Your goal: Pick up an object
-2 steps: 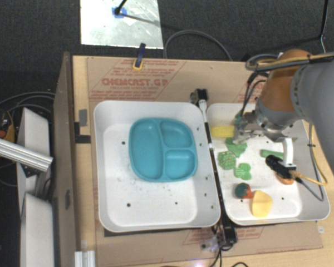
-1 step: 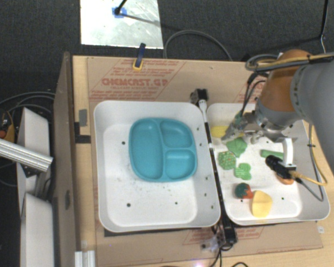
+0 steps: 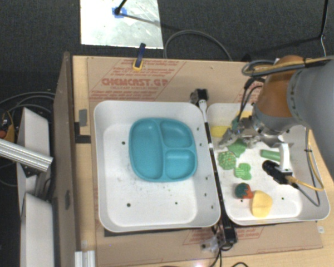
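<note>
The claw (image 3: 237, 131) had reached into the right bin (image 3: 312, 204) from the right side of the view, its tip low over the upper left part of that bin, where several small things lay close together. Whether it was spread or closed, and whether anything sat in it, could not be told, because the wrist and the clutter around the tip blurred together. The nearest candidates lay just beside and below the tip: a green leafy piece (image 3: 236, 147) touching or nearly touching it, a yellow piece (image 3: 218, 131) just to its left against the bin's inner wall, a round green netted piece (image 3: 227, 160) a little further toward the camera, and another small green piece (image 3: 244, 171) beyond that. None of these showed a clear long axis. A green bar (image 3: 270, 154) lay to the right of the tip with its length running roughly left to right, partly under the arm's white fitting. Well toward the near edge sat a small red and teal thing (image 3: 243, 191) and a pale yellow lump (image 3: 261, 203), both apart from the claw. The left bin (image 3: 108, 149) held a teal divided plate (image 3: 162, 149), well away from the arm. The bins rested on a counter (image 3: 100, 79) covered with printed cardboard, with dark floor around it.
</note>
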Motion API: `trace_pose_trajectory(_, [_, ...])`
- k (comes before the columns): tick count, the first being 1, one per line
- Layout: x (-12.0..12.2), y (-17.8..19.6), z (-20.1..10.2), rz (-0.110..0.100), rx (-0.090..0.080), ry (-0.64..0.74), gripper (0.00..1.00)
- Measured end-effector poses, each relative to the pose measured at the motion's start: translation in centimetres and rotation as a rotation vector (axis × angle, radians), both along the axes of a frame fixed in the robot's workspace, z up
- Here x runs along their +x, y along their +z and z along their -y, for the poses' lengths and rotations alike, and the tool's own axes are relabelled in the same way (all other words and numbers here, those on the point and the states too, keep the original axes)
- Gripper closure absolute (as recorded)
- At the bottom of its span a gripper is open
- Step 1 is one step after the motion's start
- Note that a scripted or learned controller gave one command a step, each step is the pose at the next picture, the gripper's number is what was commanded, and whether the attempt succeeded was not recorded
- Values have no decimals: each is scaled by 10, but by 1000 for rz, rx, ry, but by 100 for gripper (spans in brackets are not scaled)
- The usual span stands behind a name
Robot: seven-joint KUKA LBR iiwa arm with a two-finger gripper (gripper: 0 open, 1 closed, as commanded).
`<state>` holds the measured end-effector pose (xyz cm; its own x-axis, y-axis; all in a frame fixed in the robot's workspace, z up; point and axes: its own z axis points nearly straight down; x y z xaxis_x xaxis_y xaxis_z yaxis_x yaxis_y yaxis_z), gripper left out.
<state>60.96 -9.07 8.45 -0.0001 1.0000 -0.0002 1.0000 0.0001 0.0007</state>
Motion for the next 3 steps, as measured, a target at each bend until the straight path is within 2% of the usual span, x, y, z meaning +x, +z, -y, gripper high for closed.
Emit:
trace_pose_trajectory(1, [1,11,0,3,0,0,100])
trace_pose_trajectory(2, [1,11,0,3,0,0,0])
trace_pose_trajectory(3, [55,-2,18,-35,8,12,0])
